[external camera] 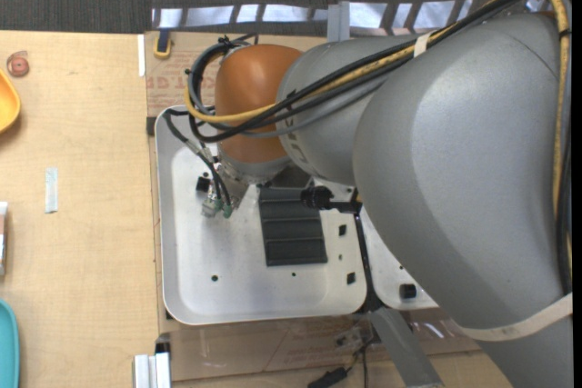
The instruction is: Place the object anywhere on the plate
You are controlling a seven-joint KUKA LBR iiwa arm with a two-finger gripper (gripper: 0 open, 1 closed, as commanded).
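Observation:
My gripper (293, 230) appears from above as a black ribbed block, hanging low over the middle of the left white bin (191, 286). The orange band (259, 95) and the grey wrist sit just behind it, over the bin's far side. A bundle of cables ends in a small plug (215, 203) to the left of the gripper. The big grey arm (455, 159) covers the right bin and much of the left bin's floor, so whatever lies beneath it is hidden.
A wooden tabletop (82, 268) lies to the left of the bin. On it are a yellow item (7, 104) at the edge, a small red disc (17, 64), a grey strip (51, 191) and a teal item (7, 345).

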